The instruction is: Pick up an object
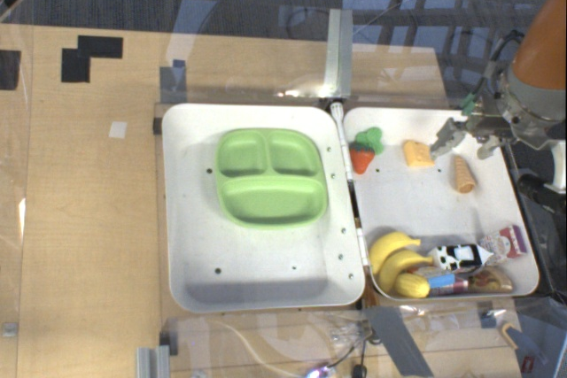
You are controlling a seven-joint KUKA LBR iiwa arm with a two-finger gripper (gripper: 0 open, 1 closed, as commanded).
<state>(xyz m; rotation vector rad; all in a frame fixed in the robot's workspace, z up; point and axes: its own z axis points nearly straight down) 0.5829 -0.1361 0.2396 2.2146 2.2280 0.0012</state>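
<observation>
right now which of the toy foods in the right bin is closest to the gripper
The yellow cheese wedge, just left of the gripper. The ice cream cone sits slightly farther below it; the strawberry and bananas are much farther.

Arm point(542, 57) cut off at right; claw point(467, 140) blurred.

Light is even and fairly bright, coming from overhead. A soft grey shadow lies in the left bin point(257, 288) toward six o'clock. Pale glare streaks cross the wooden surface point(80, 217) near twelve o'clock. The picture is slightly soft throughout, blurrier toward three o'clock.
</observation>
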